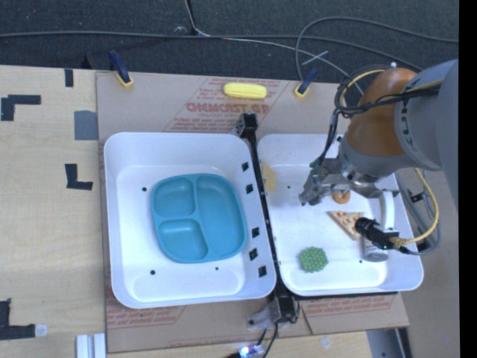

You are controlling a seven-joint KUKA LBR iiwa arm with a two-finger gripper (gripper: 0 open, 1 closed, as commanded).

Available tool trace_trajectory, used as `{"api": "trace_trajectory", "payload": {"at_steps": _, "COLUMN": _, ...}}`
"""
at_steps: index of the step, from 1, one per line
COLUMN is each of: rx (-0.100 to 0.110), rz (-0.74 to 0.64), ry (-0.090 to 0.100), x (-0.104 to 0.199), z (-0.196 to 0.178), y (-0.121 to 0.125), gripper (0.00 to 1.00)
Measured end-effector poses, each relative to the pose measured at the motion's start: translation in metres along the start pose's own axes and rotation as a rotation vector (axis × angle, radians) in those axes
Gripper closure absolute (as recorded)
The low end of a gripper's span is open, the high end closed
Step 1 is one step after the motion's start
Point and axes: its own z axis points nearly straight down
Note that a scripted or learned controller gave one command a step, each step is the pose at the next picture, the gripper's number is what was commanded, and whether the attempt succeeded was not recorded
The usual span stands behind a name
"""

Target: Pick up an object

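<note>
Camera view: end effector (319, 189) above right bin (287, 155)

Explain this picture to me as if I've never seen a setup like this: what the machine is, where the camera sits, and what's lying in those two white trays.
The picture comes from one camera fixed above a bench, looking down at a slant. The grey machine with the orange band is a robot arm reaching in from the right. Its grasping part, the end effector, hangs low over the right bin; I cannot tell whether it holds anything.

The left bin holds a blue divided plate. In the right bin lie a green bumpy ball, a triangular pizza-like slice, a small orange piece close by the end effector, and a pale yellow item at the left wall. A yellow object lies on the cardboard behind the bins.
</note>
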Motion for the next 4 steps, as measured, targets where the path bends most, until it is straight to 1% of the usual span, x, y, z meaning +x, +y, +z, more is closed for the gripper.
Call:
{"api": "trace_trajectory", "payload": {"at_steps": 1, "rx": -0.007, "rz": 0.002, "ry": -0.001, "x": -0.003, "z": -0.045, "y": 0.007, "gripper": 1.00}}
{"api": "trace_trajectory", "payload": {"at_steps": 2, "rx": -0.008, "rz": 0.002, "ry": -0.001, "x": -0.003, "z": -0.107, "y": 0.014, "gripper": 1.00}}
{"api": "trace_trajectory", "payload": {"at_steps": 3, "rx": -0.007, "rz": 0.002, "ry": -0.001, "x": -0.003, "z": -0.149, "y": 0.014, "gripper": 1.00}}
{"api": "trace_trajectory", "payload": {"at_steps": 4, "rx": -0.001, "rz": -0.001, "ry": -0.001, "x": 0.049, "z": -0.126, "y": 0.027, "gripper": 1.00}}
